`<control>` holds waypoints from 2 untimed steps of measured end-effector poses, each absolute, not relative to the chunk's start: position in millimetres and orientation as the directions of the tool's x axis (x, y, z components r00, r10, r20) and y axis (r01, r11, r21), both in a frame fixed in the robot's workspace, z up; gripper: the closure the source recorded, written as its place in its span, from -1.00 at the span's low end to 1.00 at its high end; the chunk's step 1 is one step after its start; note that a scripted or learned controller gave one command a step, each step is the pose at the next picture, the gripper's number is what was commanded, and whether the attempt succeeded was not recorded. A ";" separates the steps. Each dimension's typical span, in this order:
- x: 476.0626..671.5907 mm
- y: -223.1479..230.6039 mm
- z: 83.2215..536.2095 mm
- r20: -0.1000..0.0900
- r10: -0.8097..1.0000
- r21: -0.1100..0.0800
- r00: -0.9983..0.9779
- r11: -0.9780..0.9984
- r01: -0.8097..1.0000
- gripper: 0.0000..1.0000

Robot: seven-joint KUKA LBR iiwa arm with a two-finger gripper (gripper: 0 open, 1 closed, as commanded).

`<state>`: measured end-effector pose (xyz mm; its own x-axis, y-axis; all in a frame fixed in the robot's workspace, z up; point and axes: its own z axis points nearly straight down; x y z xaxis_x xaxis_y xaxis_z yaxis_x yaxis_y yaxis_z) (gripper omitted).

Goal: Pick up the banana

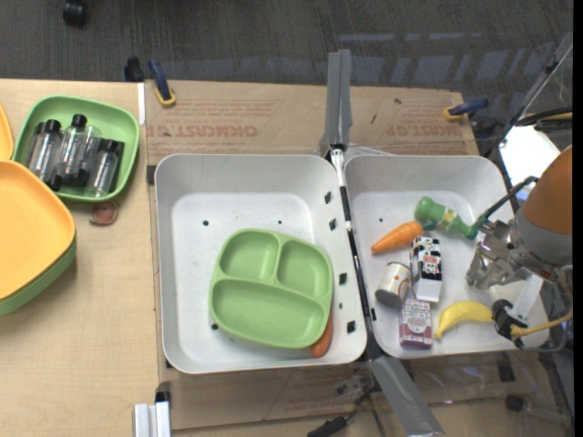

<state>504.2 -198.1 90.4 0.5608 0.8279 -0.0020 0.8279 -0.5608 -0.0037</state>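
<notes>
1. Two white bins sit side by side on the desk (100, 335); the right bin (383, 176) holds the banana (463, 317) near its front edge.
2. Just left of the banana lies a pink box (415, 324); above that stand a black-and-white carton (426, 268), a small can (393, 283), a carrot (397, 237) and a green toy (444, 216).
3. The banana's long axis runs left-right, tilted slightly, its ends curving downward.
4. The tool (492, 267) hangs just above-right of the banana; whether it is open, I cannot tell.
5. The left bin (182, 180) carries a green divided plate (271, 288).

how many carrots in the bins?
2. One carrot lies in the right bin, left of the green bottle; another peeks from under the green plate, mostly hidden.
</notes>
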 end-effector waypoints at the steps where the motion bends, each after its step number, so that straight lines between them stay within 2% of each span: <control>1: 544.3 -210.8 90.2 -0.004 0.703 -0.003 0.711 -0.711 0.703 1.00; 2: 578.3 -198.9 100.8 -0.005 0.433 -0.002 0.902 -0.902 0.433 1.00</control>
